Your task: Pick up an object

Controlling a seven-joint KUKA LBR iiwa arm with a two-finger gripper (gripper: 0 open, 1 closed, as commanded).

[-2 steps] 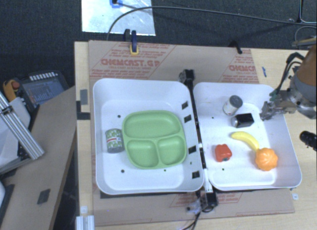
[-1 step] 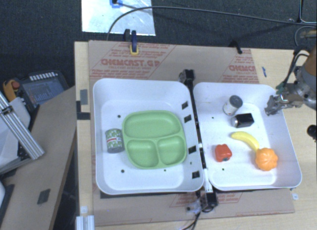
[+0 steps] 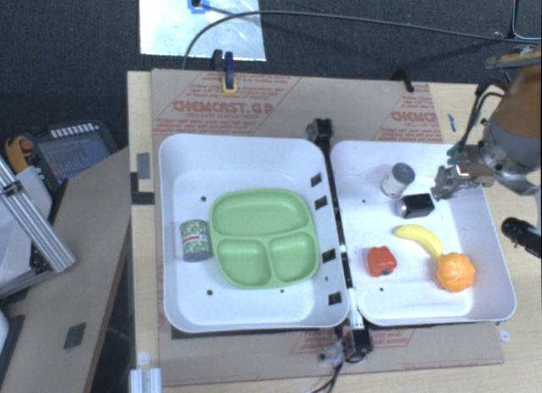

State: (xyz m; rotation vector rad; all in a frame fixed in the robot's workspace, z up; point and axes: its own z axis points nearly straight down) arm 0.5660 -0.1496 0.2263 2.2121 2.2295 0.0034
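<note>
Just left of the claw (image 3: 447, 181) lies a black block (image 3: 417, 206).

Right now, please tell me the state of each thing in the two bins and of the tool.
green tray: flat in left bin, compartments empty
can: on its side, left of the tray
small jar: tipped over in right bin
black block: lying free
banana: lying flat
red pepper: lying free
orange: resting beside the banana
tool: over right bin, holding nothing visible
</note>
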